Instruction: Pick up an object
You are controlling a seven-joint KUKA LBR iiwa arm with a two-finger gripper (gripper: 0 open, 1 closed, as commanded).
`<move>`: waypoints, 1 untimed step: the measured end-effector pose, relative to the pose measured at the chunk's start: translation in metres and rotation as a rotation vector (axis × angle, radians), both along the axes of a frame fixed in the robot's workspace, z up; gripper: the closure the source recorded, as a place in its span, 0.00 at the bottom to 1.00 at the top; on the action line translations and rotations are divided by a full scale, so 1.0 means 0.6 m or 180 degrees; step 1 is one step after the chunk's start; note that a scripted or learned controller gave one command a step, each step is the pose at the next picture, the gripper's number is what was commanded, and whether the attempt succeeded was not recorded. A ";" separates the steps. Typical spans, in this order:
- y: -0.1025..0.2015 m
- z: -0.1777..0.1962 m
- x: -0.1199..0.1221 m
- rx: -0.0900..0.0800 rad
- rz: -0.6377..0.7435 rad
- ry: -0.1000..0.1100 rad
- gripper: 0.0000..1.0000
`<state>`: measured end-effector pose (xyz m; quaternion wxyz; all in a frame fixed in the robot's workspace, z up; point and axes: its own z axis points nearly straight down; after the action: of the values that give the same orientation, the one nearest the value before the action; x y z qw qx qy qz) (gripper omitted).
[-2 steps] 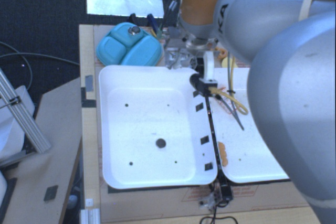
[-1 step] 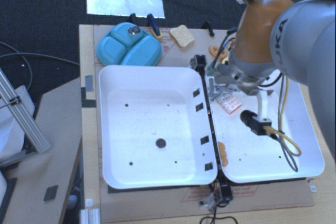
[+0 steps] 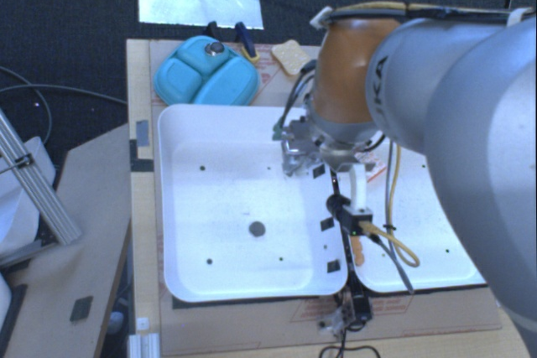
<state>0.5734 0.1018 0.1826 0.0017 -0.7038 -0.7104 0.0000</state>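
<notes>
The arm is hanging over the divide between the two bins, its claw (image 3: 295, 155) hidden so I cannot tell its state, while a small dark disc (image 3: 257, 228) is lying down-left of it in the left bin (image 3: 193, 281).

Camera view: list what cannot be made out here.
- Pincer: open or shut, unclear; blurred beneath the wrist.
- Right bin: most of its floor is hidden by the arm.
- Small dark thing in the left bin: too small to identify.
</notes>
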 end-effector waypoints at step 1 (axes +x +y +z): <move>0.087 -0.066 -0.073 -0.0002 -0.0006 0.0003 1.00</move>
<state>0.5298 0.1542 0.1429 0.0018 -0.7045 -0.7097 0.0006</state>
